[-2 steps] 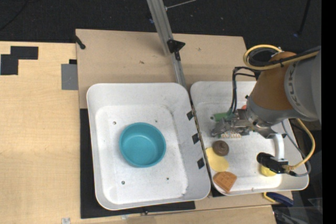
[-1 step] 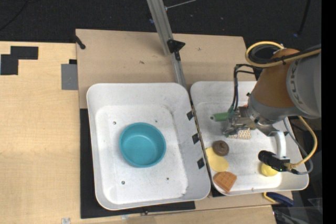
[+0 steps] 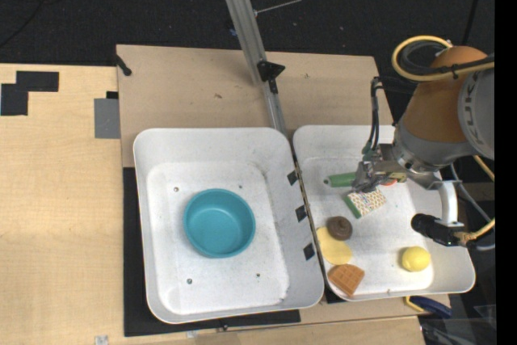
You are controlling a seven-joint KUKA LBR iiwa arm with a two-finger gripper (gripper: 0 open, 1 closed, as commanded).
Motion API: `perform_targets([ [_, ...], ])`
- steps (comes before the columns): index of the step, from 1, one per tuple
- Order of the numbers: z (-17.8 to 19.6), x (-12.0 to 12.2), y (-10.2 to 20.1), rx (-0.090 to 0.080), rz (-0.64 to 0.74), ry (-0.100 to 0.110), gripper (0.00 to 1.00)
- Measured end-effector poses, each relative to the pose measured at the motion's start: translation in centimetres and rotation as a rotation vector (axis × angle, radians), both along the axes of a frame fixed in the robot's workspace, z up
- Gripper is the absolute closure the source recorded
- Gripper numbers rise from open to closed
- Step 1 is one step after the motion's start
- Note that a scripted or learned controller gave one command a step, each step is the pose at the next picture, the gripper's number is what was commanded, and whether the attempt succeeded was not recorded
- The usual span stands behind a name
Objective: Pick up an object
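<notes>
Camera view is showing the gripper [image 3: 369, 178] hanging low over the right bin [image 3: 323, 143], directly above a checkered pad [image 3: 366, 203] and beside a green stick [image 3: 342, 179]; whether it is pinching anything, I cannot tell. Nearer the front edge, a brown ring [image 3: 339, 228] is resting against a pale yellow piece [image 3: 334, 247], with a waffle piece [image 3: 346, 279] just below and a lemon [image 3: 415, 258] well apart to the right. A blue bowl [image 3: 219, 223] is sitting in the left bin [image 3: 161, 149] on the worktop [image 3: 56, 198].
</notes>
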State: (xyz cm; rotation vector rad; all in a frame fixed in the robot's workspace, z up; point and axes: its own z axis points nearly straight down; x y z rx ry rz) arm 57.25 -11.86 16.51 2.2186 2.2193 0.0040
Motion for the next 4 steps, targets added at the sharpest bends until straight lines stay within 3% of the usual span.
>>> perform_targets([
  [2, 10.5, 1.9, -0.2, 0.0, 0.0, 0.001, 1.0],
  [4, 7.8, -1.4, 8.9, 0.001, 0.003, 0.006, 1.0],
])
